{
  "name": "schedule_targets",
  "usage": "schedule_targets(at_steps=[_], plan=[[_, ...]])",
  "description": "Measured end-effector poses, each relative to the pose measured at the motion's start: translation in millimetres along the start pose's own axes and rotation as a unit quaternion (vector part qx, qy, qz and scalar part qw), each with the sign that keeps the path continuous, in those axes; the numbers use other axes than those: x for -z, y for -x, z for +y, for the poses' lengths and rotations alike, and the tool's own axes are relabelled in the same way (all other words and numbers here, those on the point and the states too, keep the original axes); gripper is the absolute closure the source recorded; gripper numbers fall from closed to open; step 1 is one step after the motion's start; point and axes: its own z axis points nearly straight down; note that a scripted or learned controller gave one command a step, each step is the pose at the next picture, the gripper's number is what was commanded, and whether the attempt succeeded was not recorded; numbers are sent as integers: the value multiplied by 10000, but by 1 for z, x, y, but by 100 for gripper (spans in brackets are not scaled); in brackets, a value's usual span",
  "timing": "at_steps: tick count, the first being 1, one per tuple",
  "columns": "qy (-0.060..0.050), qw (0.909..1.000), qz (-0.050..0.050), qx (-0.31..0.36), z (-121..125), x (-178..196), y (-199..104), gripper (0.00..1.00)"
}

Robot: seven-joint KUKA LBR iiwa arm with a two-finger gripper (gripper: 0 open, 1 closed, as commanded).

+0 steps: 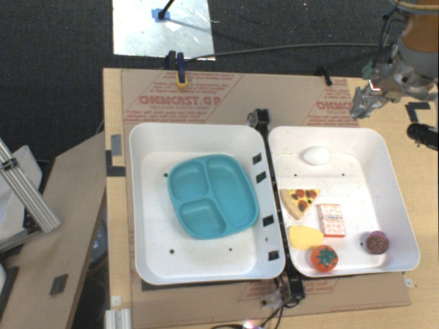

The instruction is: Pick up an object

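The right bin [384, 156] holds several small items: a white egg [316, 155], a pizza slice [300, 201], a small red-and-white box [331, 220], a yellow piece [304, 237], a red tomato [324, 258] and a dark purple ball [376, 242]. My gripper [362, 105] hangs above the bench just past the right bin's far right corner, apart from all of them. Nothing shows between its fingers.
The left bin [147, 149] carries a teal divided plate [212, 196]. Black clips run along the seam [264, 177] between the bins. A blue clamp [180, 66] sits at the bench's far edge, with a cable running toward the arm.
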Motion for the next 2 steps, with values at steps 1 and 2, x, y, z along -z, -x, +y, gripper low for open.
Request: schedule_targets(at_steps=[1,2], plan=[[-30,10000,12,12,-3,-2,-50,100],[-35,10000,14,14,-7,-9,-103,100]])
